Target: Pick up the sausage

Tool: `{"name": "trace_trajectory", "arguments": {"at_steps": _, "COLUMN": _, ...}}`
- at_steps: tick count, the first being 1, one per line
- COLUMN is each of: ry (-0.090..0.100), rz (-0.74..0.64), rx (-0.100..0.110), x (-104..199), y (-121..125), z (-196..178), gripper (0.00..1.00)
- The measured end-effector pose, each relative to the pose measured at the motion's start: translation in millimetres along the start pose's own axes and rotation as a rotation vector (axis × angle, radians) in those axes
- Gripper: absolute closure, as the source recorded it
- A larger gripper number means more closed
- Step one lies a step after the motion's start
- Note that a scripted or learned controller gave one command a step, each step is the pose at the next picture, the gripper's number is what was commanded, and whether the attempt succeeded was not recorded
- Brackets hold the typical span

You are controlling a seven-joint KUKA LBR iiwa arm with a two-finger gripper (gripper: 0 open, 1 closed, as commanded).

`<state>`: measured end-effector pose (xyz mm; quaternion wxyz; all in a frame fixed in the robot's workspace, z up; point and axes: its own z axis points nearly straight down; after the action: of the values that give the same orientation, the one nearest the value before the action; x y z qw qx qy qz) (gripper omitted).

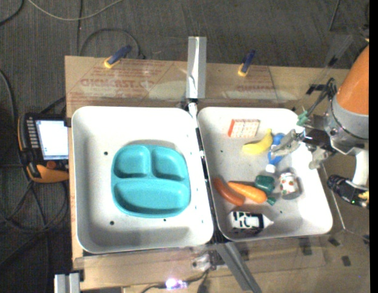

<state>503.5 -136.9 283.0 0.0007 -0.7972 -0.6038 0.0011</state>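
Note:
The sausage (224, 190), reddish brown and curved, lies near the left wall of the right bin (311, 221). An orange carrot (250, 192) lies against its right end. My gripper (302, 148) hangs over the bin's upper right part, well to the right of and above the sausage. Its fingers are spread open with nothing between them.
The right bin also holds a red-and-white box (244, 127), a banana (259, 144), a blue bottle (274, 155), a green item (265, 182), a small white cup (288, 184) and a black-and-white pack (247, 220). A teal divided plate (150, 180) sits in the left bin (91, 224).

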Motion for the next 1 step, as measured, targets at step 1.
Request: {"name": "trace_trajectory", "arguments": {"at_steps": 1, "ry": 0.001, "rz": -0.003, "rx": 0.003, "x": 1.5, "y": 0.1, "z": -7.9, "gripper": 1.0}}
